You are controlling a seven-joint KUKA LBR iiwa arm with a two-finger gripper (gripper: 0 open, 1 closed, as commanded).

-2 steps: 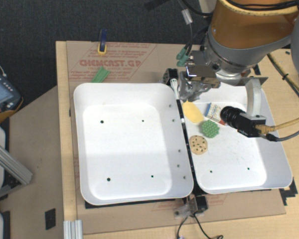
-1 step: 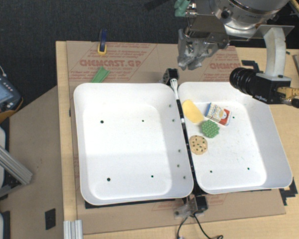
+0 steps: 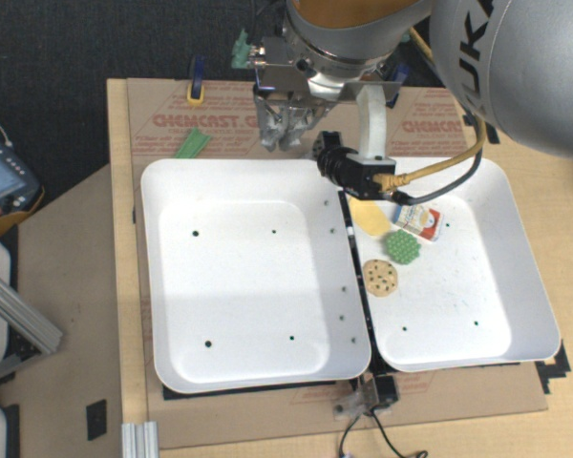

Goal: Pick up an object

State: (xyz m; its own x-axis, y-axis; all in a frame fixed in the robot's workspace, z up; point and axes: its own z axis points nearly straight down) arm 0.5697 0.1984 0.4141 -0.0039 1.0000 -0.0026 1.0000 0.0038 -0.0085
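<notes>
Hand [image 3: 285,130]: hangs over the back rim of the left bin [image 3: 172,284]; I can't tell how it is set.
Right bin [image 3: 516,284]: the objects sit bunched near its left wall.
Yellow piece [image 3: 369,219]: nearest the back.
Carton [image 3: 420,221]: just right of it.
Green disc [image 3: 402,247]: below those two.
Cookie [image 3: 380,277]: nearest the front.
Cable [image 3: 439,170]: arcs over the right bin's back edge.

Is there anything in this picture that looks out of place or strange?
Mostly tidy. One oddity: a green piece lies on the cardboard outside the left bin. The cookie, green round thing, yellow piece and small carton huddle in the right bin.
</notes>
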